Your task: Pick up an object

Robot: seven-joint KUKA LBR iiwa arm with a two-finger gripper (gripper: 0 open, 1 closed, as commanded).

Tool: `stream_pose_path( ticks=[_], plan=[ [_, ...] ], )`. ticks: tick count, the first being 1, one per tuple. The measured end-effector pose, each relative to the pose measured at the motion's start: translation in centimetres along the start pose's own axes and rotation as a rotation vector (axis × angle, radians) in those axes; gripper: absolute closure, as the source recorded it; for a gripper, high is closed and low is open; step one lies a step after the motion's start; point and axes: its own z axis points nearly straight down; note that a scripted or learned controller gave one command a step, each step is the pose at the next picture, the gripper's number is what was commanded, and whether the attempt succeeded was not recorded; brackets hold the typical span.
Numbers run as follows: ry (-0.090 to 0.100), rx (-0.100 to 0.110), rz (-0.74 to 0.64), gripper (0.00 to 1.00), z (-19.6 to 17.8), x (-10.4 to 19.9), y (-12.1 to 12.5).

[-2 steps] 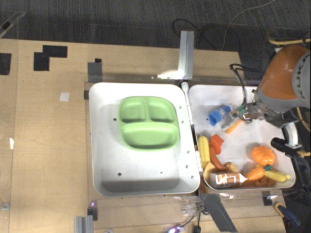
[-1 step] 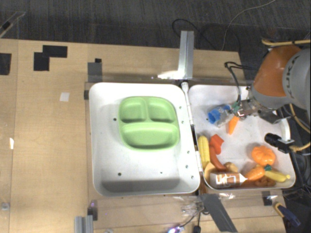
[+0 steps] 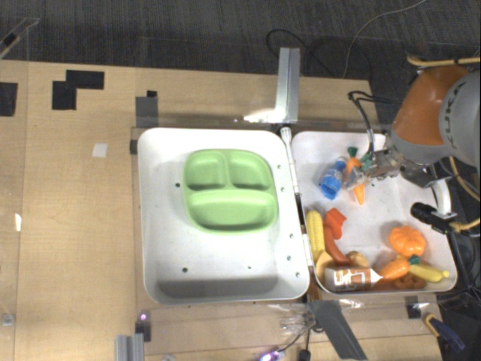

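the tool (image 3: 370, 164) hangs low at the right bin's (image 3: 451, 273) twelve o'clock, beside a small carrot (image 3: 359, 192) and blue toy (image 3: 330, 182). grip unreadable; next, close and lift.

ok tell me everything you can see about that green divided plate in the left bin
The green plate is a rounded rectangle, matte light green and plastic-looking, with three compartments: two smaller ones along the far side and one wide one along the near side. All three look bare. It lies flat and right side up on the floor of the left bin, slightly towards the far end, apart from the walls. Nothing else touches it.
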Motion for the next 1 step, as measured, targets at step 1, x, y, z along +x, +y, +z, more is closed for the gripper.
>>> stream_pose_path(
  ticks=[1],
  plan=[
    [0.001,0.010,0.044,1.00,-10.66,7.58,-1.05]
  ],
)
